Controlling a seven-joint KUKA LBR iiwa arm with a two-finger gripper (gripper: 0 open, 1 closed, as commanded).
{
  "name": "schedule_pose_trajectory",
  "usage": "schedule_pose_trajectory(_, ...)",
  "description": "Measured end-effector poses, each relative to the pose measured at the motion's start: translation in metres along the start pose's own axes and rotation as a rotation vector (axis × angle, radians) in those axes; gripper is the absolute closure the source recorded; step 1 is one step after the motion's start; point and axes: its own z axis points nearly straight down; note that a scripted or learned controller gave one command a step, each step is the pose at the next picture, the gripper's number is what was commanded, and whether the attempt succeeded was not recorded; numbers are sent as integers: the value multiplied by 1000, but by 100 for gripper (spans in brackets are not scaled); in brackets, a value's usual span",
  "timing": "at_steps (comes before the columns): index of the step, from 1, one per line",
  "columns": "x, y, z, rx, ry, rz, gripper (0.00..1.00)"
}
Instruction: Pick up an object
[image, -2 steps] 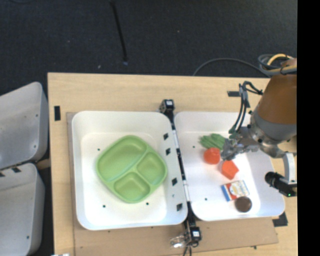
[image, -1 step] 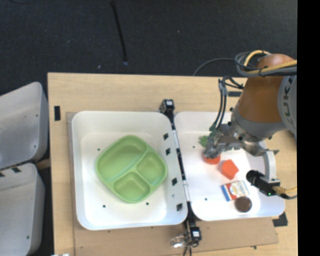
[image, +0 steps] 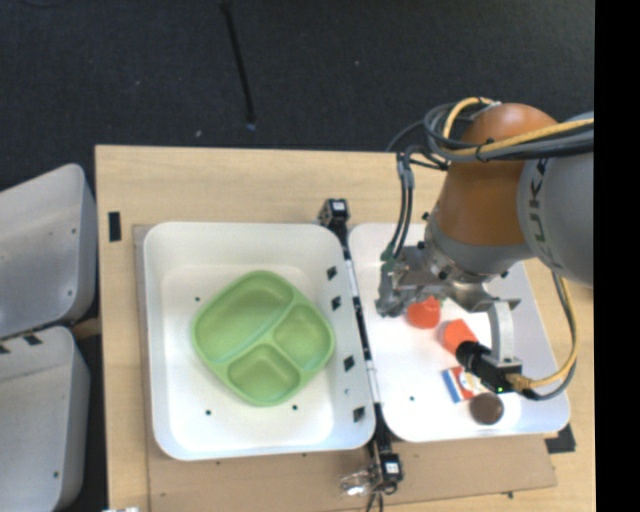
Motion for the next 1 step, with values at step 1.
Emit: schedule_pose_trajectory(1, 41, 2, 11, 5, -1, 2, 100)
